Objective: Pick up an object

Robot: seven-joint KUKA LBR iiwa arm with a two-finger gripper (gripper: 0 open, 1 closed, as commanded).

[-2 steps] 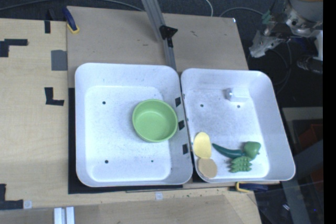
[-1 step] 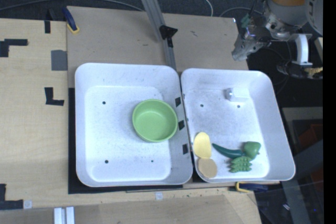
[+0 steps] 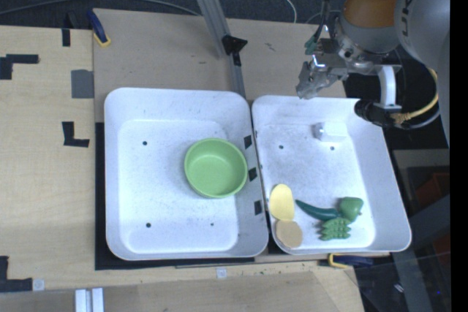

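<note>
On the desk (image 3: 161, 47), the left bin (image 3: 124, 157) holds a green bowl (image 3: 216, 168). The right bin (image 3: 365, 157) holds a yellow piece (image 3: 282, 202), a tan piece (image 3: 289, 234) and green toys (image 3: 338, 218) at its near end, well apart from the end effector (image 3: 311, 84) above the far rim; how it stands, spread or closed, cannot be told.
</note>
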